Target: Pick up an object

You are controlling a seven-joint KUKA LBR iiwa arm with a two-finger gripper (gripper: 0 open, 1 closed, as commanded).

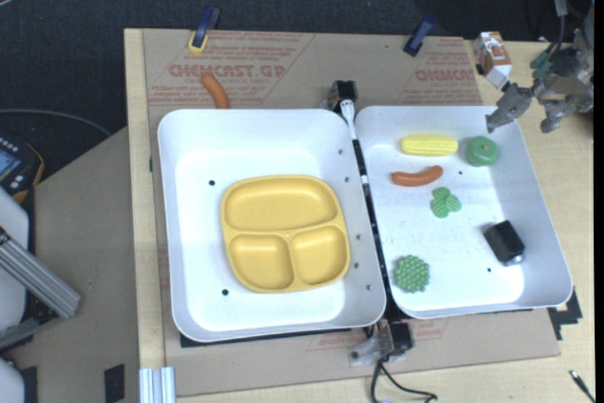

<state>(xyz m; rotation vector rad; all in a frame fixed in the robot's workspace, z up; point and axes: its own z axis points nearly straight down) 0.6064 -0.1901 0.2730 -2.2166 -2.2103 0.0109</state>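
The right white bin (543, 203) holds a yellow corn cob (428, 145), a green round piece (482, 151), an orange sausage (416, 176), a small green broccoli (444, 202), a black block (504, 242) and a green bumpy ball (411, 273). My gripper (523, 119) hovers over that bin's far right corner, just up and right of the green round piece. Its fingers (500, 113) are spread open with nothing between them.
The left white bin (189, 203) holds a yellow divided plate (283, 231). On the cardboard behind the bins lie another orange sausage (216, 91), two blue clamps (202, 30) and a small box (491, 55). A black clip (343, 94) sits between the bins.
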